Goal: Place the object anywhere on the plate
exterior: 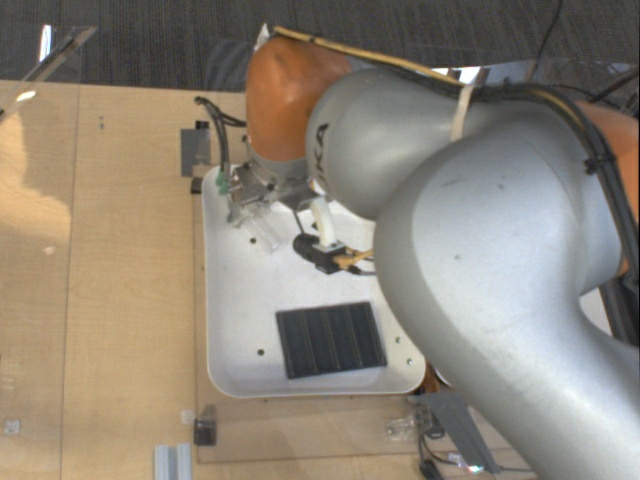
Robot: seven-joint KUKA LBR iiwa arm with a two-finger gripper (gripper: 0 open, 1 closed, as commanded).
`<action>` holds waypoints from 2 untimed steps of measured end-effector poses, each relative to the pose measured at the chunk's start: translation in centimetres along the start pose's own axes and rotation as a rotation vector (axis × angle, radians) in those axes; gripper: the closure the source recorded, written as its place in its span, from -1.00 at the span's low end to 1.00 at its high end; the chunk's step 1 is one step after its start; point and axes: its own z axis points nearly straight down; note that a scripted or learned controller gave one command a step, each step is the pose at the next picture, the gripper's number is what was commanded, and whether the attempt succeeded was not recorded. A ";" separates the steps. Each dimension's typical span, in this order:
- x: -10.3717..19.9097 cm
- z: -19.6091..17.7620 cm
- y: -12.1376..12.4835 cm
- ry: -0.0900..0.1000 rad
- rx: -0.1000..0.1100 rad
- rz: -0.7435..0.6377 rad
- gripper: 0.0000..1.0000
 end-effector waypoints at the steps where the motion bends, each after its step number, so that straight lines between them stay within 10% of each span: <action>1: -0.3 -6.5 0.0 -0.001 -0.003 -0.524 1.00; 2: 2.5 0.6 -5.6 -0.004 -0.007 -0.842 1.00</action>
